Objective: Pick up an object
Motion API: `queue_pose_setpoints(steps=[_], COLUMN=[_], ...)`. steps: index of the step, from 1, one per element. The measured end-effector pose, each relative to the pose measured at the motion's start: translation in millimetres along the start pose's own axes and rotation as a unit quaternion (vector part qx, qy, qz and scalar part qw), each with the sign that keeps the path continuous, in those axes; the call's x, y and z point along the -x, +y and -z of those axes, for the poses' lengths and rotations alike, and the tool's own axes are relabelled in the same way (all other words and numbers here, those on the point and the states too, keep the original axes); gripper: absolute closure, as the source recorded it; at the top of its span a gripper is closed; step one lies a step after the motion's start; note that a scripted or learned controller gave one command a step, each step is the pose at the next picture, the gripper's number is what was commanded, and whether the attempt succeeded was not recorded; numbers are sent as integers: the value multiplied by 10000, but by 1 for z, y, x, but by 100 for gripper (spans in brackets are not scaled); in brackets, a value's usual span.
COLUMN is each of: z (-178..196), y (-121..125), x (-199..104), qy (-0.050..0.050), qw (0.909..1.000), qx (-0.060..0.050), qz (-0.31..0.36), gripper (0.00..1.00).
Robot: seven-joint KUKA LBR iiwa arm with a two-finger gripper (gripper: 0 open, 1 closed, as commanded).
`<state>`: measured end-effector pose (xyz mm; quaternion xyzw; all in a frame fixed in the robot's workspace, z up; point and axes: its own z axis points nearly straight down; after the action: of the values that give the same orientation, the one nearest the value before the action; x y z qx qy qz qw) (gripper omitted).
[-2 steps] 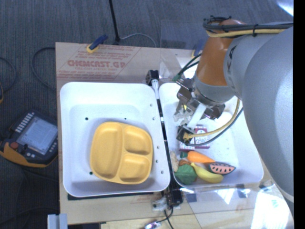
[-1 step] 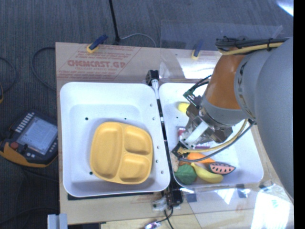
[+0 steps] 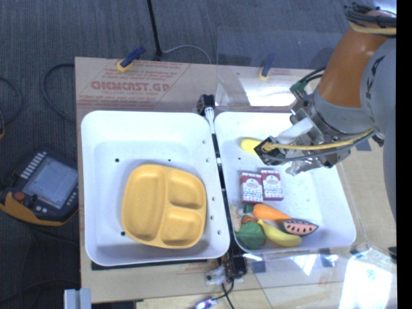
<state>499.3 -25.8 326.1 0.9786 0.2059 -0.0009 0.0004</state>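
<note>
Camera view showed the gripper [image 3: 302, 163] low over the upper part of the right bin [image 3: 325, 201], right of centre in the frame; whether it was open or gripping anything could not be told. Nearest it, just to its left, lay a yellow fruit [image 3: 248, 145], partly hidden. Below sat two small red cartons [image 3: 262, 186] side by side, then a carrot [image 3: 270, 212], a banana [image 3: 280, 235], a watermelon slice [image 3: 300, 226] and a green vegetable [image 3: 250, 235] crowded together. All looked light, stiff toy pieces with smooth, likely slippery skins. The cartons' flat sides probably offered the surest hold; the fruit would be best pinched across its narrow middle.
</note>
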Motion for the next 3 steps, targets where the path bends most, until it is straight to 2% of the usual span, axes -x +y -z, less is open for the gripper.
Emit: queue_pose_setpoints(steps=[1,2,3], z=[42,-11,-48], y=[48,120,175], x=[38,71,95], qy=[4,-8,-7], qw=[9993,9972,9983], qx=[2,-6,-8], qz=[-370,-747,-582], gripper=[100,100,100])
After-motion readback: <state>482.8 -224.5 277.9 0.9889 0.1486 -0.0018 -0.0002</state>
